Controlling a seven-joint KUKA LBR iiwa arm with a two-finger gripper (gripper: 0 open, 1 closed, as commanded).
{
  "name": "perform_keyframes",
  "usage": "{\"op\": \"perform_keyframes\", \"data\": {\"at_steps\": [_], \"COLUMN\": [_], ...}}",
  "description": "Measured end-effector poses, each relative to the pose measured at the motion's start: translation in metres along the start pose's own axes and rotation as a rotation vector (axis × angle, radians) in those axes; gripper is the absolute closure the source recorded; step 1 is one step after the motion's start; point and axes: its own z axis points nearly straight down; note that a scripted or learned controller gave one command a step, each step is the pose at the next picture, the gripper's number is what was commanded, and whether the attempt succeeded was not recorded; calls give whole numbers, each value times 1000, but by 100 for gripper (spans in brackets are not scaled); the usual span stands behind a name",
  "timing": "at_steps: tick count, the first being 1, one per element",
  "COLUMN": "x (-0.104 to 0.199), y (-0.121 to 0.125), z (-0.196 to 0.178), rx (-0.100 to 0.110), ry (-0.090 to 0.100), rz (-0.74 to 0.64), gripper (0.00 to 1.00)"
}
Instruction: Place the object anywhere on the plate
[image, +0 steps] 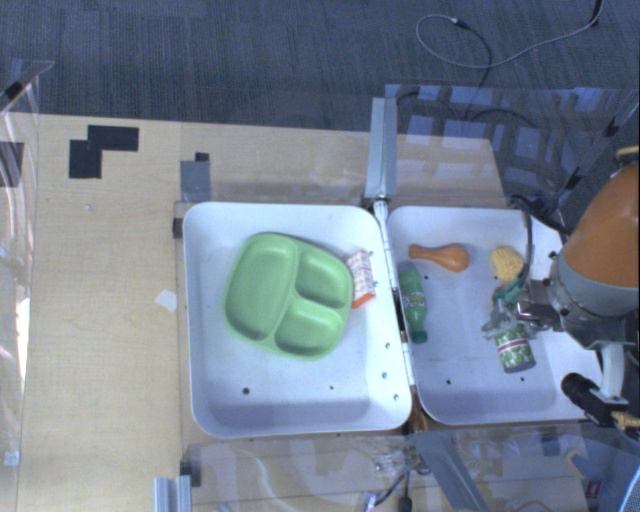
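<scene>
two white bins are sitting side by side on the pale wooden worktop (100, 330), the left bin (290, 400) and the right bin (470, 390) touching along their inner rims.

in the left bin one green plate (288, 294) with three compartments is lying slightly turned, and one small red and white packet (361, 277) is resting just beside its right edge, against the bin's right side.

in the right bin i am counting four loose things: one green bottle (412, 301) lying along the left wall, one orange drumstick-shaped toy (441, 257) lying near the back, one yellow corn-like piece (508, 263) near the back right, and one small green and white can (514, 350) lying tilted toward the right side.

one arm is reaching in from the right, its orange band (606, 235) showing above the grey wrist. the gripper (510, 315) is hovering low over the right bin, right above the can and seemingly touching its top. i cannot tell from here whether the jaws are wide or narrow, or whether anything is between them.

none of the four things is lying on the plate; all are sitting well apart from it in the other bin.
</scene>
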Motion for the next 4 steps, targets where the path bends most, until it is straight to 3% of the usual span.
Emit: {"op": "perform_keyframes", "data": {"at_steps": [1, 2, 3, 4], "x": [102, 196, 196, 155], "y": [25, 47, 47, 90], "z": [1, 0, 0, 2], "rx": [1, 2, 1, 1], "ry": [1, 1, 1, 0], "rz": [-235, -272, -273, -195], "gripper": [100, 100, 0, 0]}}
